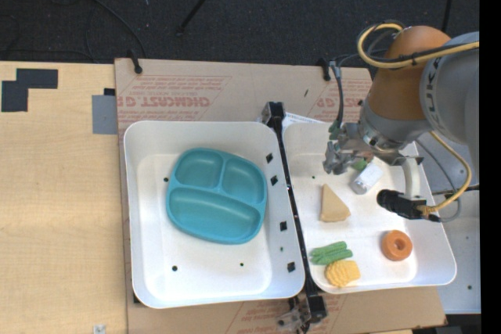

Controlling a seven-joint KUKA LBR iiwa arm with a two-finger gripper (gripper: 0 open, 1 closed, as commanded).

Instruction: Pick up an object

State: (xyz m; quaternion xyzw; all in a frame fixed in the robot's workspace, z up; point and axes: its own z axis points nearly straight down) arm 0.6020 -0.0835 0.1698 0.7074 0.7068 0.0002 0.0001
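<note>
The arm's jaws (342,158) are lowered over the upper part of the right bin (438,266); how far apart they stand, and whether they hold anything, cannot be told. A small white-and-silver cylinder (365,179) lies just beside them at 4 o'clock. A cheese wedge (333,205) sits at bin centre, an orange ring (398,245) at 4 o'clock, green beans (330,253) and corn (343,273) at 6 o'clock. The left bin (145,262) holds a teal divided plate (217,195). Cardboard (211,94) on the worktop (55,207) carries inverted red "CHEMCRZT" print.
</note>
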